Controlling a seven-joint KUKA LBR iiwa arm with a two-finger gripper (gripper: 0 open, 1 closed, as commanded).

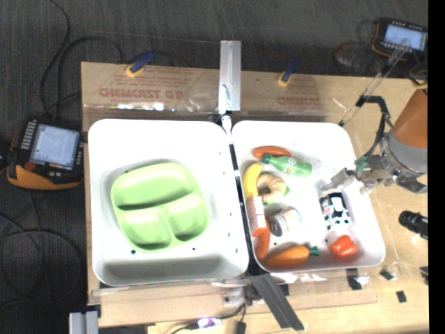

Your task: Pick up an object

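Note:
My gripper (351,181) hangs over the right side of the right bin (361,152), open, with nothing between its fingers. Just below it lies a black-and-white cow-patterned carton (335,211). A red pepper (343,246) sits in front of the carton. Further left in the same bin are a carrot (286,256), a small can (285,220), a pastry ring (272,184), a banana (251,179), a green bottle (289,164), a red chili (271,152) and a red-and-white box (256,215).
The left bin (104,256) holds a green divided tray (160,204). A metal post (230,75) stands behind the seam between the bins. Handheld control units lie off the bench at the left (45,152) and back right (400,39).

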